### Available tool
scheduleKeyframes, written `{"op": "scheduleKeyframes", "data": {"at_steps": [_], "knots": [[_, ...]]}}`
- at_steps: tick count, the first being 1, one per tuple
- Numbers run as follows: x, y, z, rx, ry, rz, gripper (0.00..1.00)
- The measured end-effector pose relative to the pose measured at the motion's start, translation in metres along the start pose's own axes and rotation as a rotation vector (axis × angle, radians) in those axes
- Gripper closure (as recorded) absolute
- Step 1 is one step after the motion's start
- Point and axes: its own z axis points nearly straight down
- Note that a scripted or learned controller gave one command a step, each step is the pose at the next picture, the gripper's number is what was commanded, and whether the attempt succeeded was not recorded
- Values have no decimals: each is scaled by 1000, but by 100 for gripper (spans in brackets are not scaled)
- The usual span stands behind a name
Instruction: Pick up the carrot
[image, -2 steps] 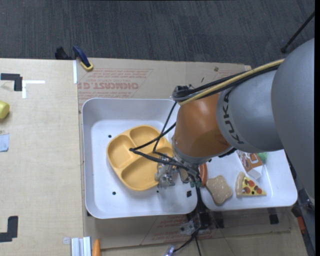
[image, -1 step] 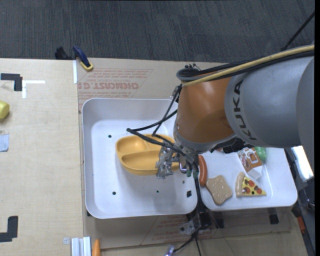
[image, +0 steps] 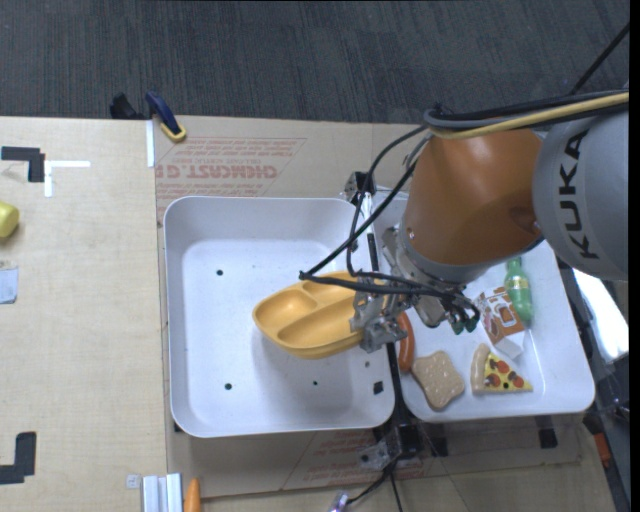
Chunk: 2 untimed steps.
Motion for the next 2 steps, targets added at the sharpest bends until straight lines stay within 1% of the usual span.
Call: {"op": "scheduleKeyframes", "data": {"at_steps": [1, 2], "knots": [[-35, 75, 19, 0, 4, 144, 100], [-28, 90, 33, 0, 3, -288, 100]]}}
